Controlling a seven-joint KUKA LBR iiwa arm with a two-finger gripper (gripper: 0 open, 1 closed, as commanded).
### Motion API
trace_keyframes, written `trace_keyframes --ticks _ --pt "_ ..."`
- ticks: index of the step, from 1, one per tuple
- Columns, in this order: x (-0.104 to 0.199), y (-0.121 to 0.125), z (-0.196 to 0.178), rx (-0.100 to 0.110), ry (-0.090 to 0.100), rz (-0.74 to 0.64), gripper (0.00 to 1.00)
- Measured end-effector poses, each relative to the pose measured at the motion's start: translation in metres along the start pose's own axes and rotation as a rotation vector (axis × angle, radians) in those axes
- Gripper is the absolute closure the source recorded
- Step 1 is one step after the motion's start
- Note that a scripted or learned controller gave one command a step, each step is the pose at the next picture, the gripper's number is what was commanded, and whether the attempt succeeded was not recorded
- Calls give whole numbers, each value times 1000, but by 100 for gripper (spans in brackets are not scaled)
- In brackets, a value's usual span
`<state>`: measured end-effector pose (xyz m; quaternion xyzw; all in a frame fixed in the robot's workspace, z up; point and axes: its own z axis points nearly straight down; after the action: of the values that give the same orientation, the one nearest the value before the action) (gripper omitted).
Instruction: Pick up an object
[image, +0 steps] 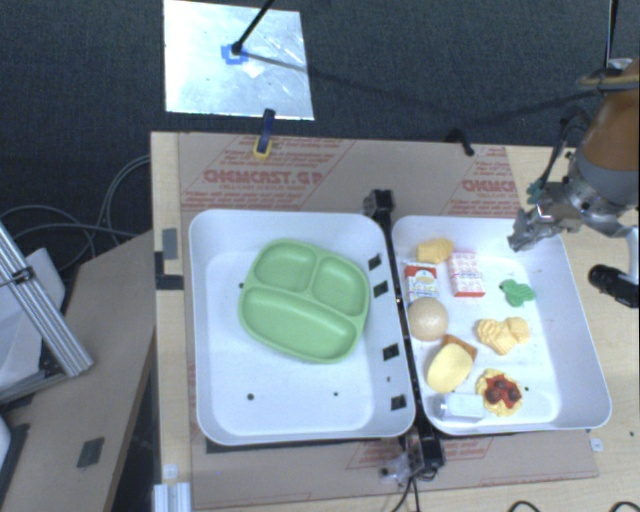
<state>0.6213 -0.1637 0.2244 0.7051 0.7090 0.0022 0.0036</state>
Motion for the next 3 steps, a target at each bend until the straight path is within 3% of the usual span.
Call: trace_keyframes --ticks 3 --pt "134 -60 -7 8 4 -4 100"
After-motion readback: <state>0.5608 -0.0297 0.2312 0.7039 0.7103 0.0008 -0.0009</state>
